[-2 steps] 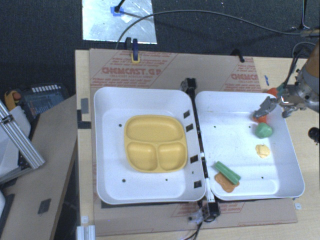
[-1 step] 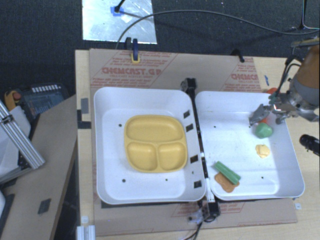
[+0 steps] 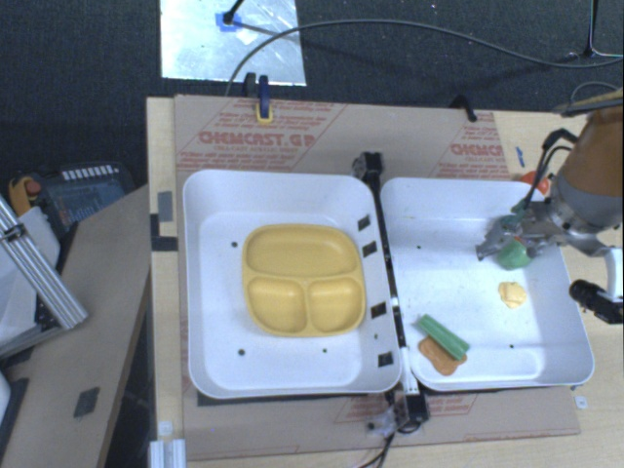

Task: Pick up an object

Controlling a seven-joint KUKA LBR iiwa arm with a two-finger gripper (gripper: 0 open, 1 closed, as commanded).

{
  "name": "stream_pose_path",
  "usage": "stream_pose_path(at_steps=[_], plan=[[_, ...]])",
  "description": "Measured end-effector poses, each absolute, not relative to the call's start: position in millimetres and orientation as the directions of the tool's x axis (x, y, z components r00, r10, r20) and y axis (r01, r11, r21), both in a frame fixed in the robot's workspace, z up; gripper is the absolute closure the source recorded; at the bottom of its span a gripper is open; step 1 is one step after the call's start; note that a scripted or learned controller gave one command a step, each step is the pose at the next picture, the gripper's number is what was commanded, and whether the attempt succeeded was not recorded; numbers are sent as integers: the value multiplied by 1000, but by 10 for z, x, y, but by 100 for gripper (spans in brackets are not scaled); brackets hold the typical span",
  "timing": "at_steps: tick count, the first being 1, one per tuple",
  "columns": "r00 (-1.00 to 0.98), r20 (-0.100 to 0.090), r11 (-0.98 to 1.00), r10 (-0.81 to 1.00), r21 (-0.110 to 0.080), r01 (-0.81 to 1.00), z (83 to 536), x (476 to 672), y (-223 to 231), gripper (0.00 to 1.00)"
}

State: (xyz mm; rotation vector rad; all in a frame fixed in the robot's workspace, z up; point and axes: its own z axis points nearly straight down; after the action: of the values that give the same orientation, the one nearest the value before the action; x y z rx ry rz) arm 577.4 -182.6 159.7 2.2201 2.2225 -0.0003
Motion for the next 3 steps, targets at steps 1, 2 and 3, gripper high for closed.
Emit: stream_pose_path(at_steps=[1,2,3], plan=[[-1,0,1,1000,0,1000,1186,5768,-1817,0],[-1,-2,1,1000,5,1000,1313,5780,-1823,100],[-4,-2,4,1000,7,1000,1961,5813,-1831,100]])
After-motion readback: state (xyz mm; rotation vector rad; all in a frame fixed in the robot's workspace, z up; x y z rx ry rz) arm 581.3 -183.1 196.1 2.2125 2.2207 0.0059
